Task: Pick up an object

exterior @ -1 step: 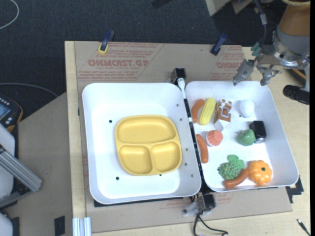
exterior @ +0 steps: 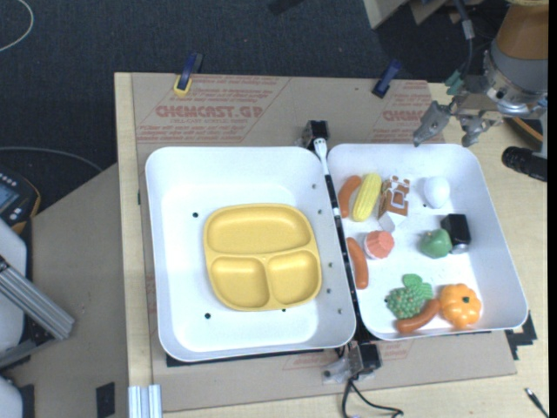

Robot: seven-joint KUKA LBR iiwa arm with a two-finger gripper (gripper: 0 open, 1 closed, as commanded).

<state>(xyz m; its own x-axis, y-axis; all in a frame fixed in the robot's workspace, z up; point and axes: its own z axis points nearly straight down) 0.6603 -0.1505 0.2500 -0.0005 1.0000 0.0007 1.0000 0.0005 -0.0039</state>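
The gripper [exterior: 452, 129] is in the upper right of the frame, above the top edge of the right bin [exterior: 500, 233]. Its two fingers [exterior: 428, 131] are spread wide apart. Nothing is between them, and they touch no toy.

The right bin holds the toy food. Near its top lie a corn cob [exterior: 367, 196] and an orange hot dog [exterior: 349, 195], side by side and touching. Just right of them is a small brown and white toy [exterior: 397, 195], then a white egg [exterior: 435, 191]. In the middle are a round pink piece [exterior: 379, 244], a green pepper [exterior: 436, 244] and a black block [exterior: 456, 229]. Another hot dog [exterior: 358, 262] lies by the left wall. At the bottom sit broccoli [exterior: 407, 297], a carrot [exterior: 415, 321] and an orange pumpkin [exterior: 460, 306].

The left bin [exterior: 165, 233] holds a yellow tray [exterior: 261, 255] with three parts.
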